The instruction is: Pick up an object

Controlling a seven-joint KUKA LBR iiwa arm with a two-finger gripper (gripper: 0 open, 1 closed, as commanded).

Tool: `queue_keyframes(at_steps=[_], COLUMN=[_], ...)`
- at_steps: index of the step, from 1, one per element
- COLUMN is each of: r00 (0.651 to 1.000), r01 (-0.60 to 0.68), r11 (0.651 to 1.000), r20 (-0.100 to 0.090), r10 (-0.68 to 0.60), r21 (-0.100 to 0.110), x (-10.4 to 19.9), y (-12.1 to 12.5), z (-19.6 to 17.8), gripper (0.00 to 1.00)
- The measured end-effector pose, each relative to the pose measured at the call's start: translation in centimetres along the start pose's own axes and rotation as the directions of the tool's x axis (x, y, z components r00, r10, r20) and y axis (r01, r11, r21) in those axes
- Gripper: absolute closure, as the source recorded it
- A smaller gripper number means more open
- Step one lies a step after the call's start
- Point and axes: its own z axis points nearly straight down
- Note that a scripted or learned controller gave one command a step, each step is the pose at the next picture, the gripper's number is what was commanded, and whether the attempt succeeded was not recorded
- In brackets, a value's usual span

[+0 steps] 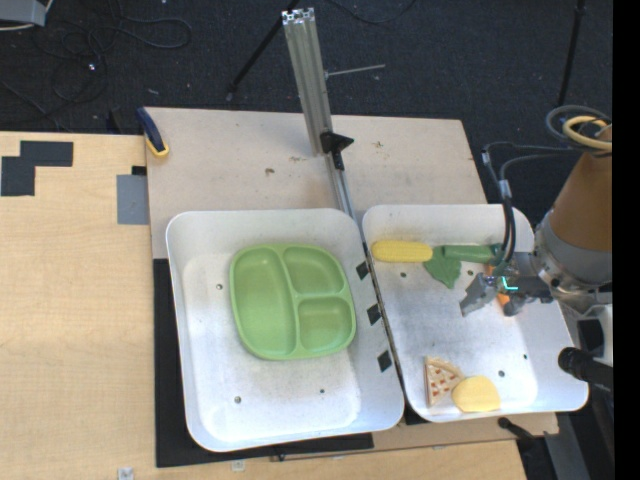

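In the right bin (520,363) a yellow corn cob (400,252) with a green husk (458,261) lies along the far wall. A toy pizza slice (440,378) and a round yellow piece (477,395) sit together near the front wall. My gripper (490,296) hangs low over the bin's right middle, just in front of the husk's right end. Nothing can be seen held in it. The grey arm with its orange band (585,208) comes in from the right.
A green divided plate (293,301) lies in the left bin (200,368). A metal post (308,78) rises behind the bins. Bare bin floor lies between my gripper and the pizza slice.
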Motion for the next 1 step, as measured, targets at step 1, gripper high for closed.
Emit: queue_keyframes(at_steps=[1], r00=[1.0], r01=[0.0], r11=[1.0], r20=[0.0], r10=[0.0], r21=[-0.002], x=[-0.01], y=[0.05], z=[-0.08], gripper=[0.0])
